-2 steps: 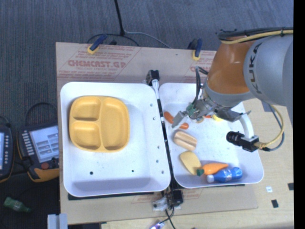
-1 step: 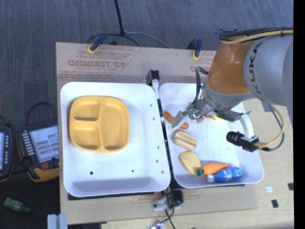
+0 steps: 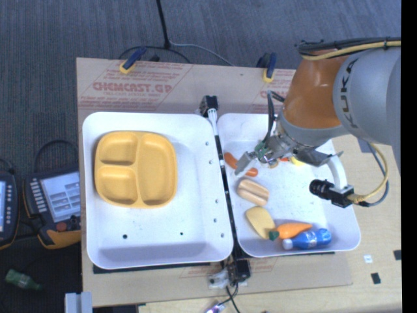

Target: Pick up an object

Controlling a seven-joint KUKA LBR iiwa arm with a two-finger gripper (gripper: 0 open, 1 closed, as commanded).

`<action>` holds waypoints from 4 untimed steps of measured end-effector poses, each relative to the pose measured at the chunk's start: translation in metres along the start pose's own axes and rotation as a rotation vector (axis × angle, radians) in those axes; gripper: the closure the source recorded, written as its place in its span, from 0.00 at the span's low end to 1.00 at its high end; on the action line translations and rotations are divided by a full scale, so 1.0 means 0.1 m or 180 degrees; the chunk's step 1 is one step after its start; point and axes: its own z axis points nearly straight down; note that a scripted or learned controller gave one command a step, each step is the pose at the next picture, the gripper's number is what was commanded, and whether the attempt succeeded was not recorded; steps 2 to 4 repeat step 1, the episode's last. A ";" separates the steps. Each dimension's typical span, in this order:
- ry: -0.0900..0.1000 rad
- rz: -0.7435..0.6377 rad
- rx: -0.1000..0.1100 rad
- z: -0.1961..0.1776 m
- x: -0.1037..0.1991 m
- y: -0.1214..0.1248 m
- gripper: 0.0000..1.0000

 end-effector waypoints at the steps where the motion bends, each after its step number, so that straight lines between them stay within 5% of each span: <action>1: -0.0001 -0.0110 -0.0004 0.86 -0.41 -0.37 0.00; 4: -0.0001 -0.0110 -0.0004 0.86 -0.41 -0.37 0.00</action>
